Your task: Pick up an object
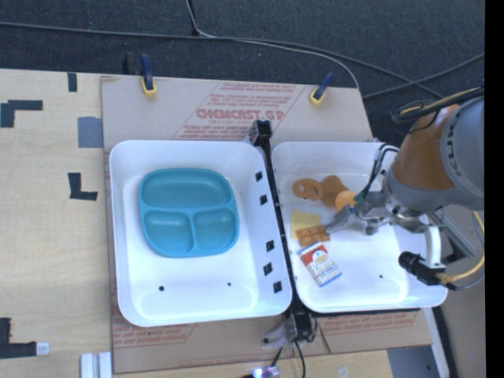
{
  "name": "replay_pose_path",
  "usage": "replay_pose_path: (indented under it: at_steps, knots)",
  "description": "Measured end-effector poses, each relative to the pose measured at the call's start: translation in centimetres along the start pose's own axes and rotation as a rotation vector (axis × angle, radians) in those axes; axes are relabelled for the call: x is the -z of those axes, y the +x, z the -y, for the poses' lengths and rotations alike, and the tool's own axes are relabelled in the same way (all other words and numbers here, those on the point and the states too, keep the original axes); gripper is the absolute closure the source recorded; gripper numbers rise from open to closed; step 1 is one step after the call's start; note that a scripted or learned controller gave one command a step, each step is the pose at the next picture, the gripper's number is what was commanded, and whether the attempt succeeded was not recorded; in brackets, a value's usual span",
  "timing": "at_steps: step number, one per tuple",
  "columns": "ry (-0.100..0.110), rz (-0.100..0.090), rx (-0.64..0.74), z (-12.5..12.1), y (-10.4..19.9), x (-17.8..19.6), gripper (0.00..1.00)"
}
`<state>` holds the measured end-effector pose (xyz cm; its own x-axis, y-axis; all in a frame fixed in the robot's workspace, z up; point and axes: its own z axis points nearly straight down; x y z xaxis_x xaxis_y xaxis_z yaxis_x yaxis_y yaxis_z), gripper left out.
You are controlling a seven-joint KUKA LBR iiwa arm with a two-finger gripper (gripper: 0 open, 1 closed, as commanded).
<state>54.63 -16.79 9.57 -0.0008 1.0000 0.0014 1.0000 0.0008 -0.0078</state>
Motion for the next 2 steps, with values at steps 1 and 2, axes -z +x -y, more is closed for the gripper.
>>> replay_pose_path:
  at_steps: [1, 2]
  knots:
    - [-0.004, 0.001, 0.001, -0.1, 0.0, 1.3, 1.0]
    - [-0.011, 0.002, 0.001, 0.7, 0.4, 6.9, 1.0]
